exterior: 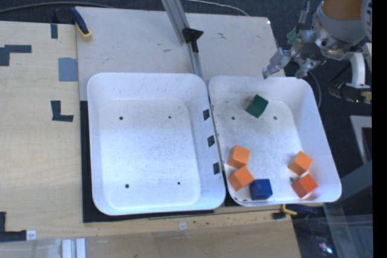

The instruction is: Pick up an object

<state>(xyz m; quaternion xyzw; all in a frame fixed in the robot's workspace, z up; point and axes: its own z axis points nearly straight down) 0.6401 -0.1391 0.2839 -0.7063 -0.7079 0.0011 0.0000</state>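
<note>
— What's sitting closest to us in the right bin [319, 130]?

— A blue cube [260, 189], lying by the near rim. An orange cube [241, 177] is touching its left corner, and a second orange one [239, 156] is resting just behind that.

— And over on the right side?

— Another orange pair: the darker orange cube [304, 185] is sitting near the front right corner, with the lighter orange cube [300, 162] just beside it, a little further back.

— Anything deeper in?

— A green cube [257, 106], lying on its own toward the far end, well apart from the others.

— What's the left bin [97, 130] doing?

— Just lying beside the right one, their rims touching.

— Where's the gripper [283, 72]?

— It's hanging over the far rim of the right bin, beyond the green cube and not touching it. Its fingers [268, 72] are looking spread apart, with nothing between them.

— And the arm [344, 6]?

— It's reaching in from the right, grey with the orange band showing up top. Further back, a metal pole [171, 0] is slanting across the bench [133, 51].
</note>
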